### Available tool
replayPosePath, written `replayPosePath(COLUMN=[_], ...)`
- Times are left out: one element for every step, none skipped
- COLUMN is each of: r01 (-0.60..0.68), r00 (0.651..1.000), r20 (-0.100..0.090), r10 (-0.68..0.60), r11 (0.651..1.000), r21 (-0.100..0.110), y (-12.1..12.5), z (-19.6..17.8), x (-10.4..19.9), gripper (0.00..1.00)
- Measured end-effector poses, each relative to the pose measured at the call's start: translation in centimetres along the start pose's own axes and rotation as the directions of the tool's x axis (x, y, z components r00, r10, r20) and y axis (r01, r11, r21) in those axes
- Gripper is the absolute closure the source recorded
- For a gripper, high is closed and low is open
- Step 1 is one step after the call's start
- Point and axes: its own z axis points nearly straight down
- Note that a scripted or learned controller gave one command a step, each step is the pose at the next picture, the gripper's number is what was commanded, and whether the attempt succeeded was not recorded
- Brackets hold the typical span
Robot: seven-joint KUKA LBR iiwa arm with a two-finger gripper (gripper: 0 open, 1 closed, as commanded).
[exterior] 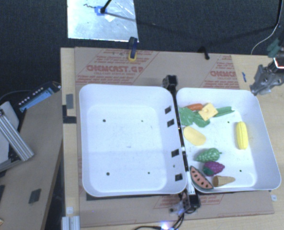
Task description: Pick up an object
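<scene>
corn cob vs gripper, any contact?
Apart. The camera view shows the gripper beyond the right bin's far right corner, while the yellow corn cob lies on the bin floor with bare white floor all around it.

White bins (122, 92) hold a yellow corn cob (241, 134), purple grapes (213, 167) and a red, black-seeded watermelon slice (200, 177).

Single fixed camera above the bench (146, 61), looking down at a slant, both white bins (127, 92) in frame, moderately far, arm side at right
</scene>
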Motion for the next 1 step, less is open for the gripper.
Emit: replayPosePath(r01=[0.01], r00=[1.0], r20=[-0.001], r10=[-0.01], r11=[1.0], r21=[-0.004], y=[0.18], z=[-2.45], x=[0.66], gripper=[1.0])
